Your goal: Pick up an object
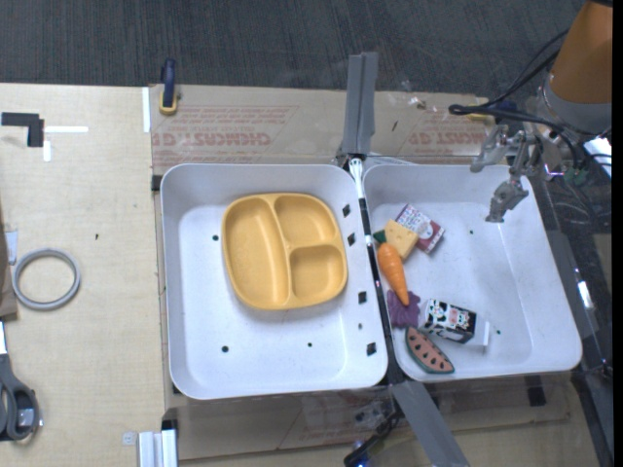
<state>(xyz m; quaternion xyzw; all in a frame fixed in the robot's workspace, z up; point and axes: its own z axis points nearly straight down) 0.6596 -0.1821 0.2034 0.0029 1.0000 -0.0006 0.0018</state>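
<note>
Several toys lie along the left side of the right bin [545, 290]: an orange carrot [393, 270], a yellow cheese wedge [400, 238], a small red-and-white packet [421, 228], a purple piece [403, 310], a black-and-white carton [449, 320] and a watermelon slice [428, 350]. My gripper [496, 179] hangs over the bin's far right corner, well apart from the toys. Its fingers stand open with nothing between them.
The left bin [195, 339] holds a yellow divided plate [285, 251]. On the bench at the left lie a grey tape ring [44, 278] and scissors [18, 412]. A divider [368, 261] separates the bins. Cables trail behind the arm at the top right.
</note>
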